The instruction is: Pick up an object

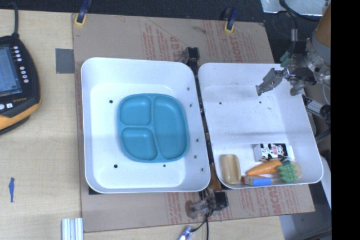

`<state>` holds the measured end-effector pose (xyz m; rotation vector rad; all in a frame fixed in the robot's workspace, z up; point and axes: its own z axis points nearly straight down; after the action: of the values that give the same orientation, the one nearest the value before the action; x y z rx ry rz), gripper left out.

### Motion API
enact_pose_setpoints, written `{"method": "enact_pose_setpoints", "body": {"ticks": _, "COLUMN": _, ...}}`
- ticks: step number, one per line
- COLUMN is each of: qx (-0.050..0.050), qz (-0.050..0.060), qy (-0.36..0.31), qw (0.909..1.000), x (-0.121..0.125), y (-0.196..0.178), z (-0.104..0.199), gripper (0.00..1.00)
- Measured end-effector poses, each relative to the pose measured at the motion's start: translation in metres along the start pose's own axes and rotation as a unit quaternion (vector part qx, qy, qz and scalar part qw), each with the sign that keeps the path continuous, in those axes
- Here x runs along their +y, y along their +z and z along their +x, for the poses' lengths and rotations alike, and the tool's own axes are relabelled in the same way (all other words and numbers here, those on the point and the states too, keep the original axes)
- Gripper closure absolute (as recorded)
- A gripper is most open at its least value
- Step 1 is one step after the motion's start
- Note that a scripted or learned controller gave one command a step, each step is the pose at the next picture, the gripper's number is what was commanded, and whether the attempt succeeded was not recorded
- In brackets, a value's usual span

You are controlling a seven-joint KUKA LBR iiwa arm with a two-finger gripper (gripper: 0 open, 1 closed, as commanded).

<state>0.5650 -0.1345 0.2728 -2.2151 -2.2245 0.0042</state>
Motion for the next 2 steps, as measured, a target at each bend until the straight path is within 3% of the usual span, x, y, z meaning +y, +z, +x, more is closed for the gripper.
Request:
{"method": "enact_pose_setpoints", "body": {"ticks": 1, "qx": -0.001, "qz": 0.002, "qy": 0.001, "qw": 1.0, "x": 0.09, "y": 0.078, "z": -0.069, "gripper": 0.0}}
{"method": "enact_pose_setpoints", "body": {"ticks": 2, "qx": 0.0, "qz": 0.001, "qy": -0.001, "qw": 1.0, "x": 0.091, "y": 0.148, "z": -0.05, "gripper": 0.0}}
